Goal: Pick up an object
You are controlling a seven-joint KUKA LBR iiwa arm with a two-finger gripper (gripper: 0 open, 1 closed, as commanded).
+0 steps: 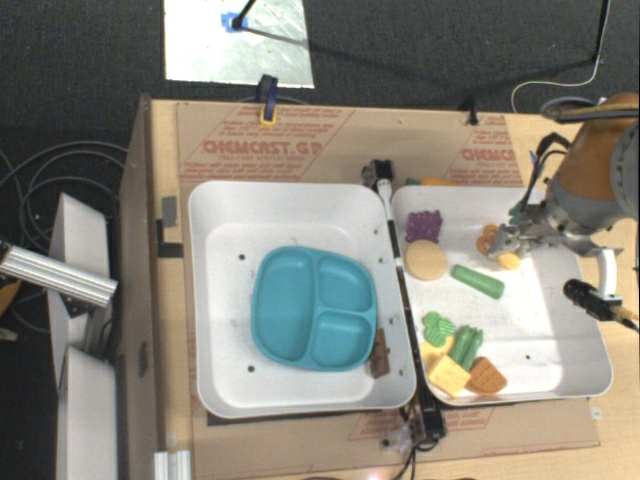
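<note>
The right bin (560,368) holds toy food: purple grapes (423,225), a tan round cookie (426,261), a green cucumber (477,281), green pieces (452,335), a yellow cheese wedge (449,375) and an orange waffle (487,376). My gripper (505,245) is low in the bin's back right part, right at a small orange and yellow piece (497,249). Whether that piece sits between the fingers is unclear.
The left bin (230,258) bears a teal divided plate (312,308). A brown piece (380,353) lies by the wall between the bins. The arm's grey body and orange band (600,158) hang over the right bin's far right corner. Cables run at the back.
</note>
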